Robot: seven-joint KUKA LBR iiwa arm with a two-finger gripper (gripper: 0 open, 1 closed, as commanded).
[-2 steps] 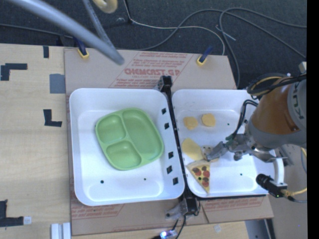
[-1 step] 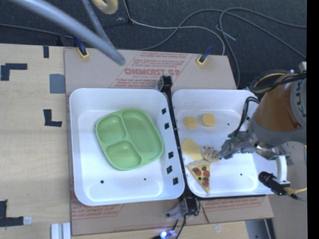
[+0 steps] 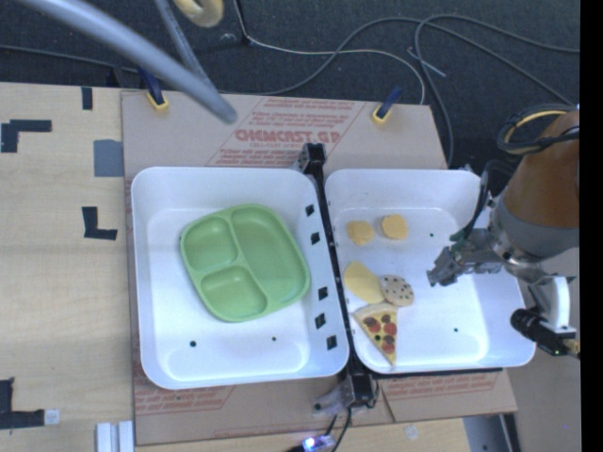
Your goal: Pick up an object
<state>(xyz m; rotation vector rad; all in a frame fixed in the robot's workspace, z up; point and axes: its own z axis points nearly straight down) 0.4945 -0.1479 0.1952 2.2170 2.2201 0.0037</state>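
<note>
While hanging over the right bin [image 3: 490,342], pincer [image 3: 443,273] sits well right of the food pieces, touching none; whether fingers apart or together, cannot tell. Nothing seen between them. Grey arm [image 3: 542,205] with orange band enters from beyond the right bin's right wall, covering that rim.

Clustered toward the right bin's left half: two small round yellow pieces [image 3: 361,232] [image 3: 395,226] near the back, a larger yellow wedge [image 3: 362,281] in front of them, a speckled cookie [image 3: 398,291] just beside the wedge, and a pizza slice [image 3: 380,330] with red dots nearest the front wall. Bare white floor across the right bin's right half and front corner, under and beyond the pincer.

Left of the right bin, past a black divider clip strip: left bin [image 3: 151,252] carrying a green three-compartment tray [image 3: 243,262], smooth plastic, rounded corners. Cardboard sheet [image 3: 283,125] under both bins, on the pale wooden tabletop [image 3: 57,252]. Black cables [image 3: 424,55] behind.
</note>
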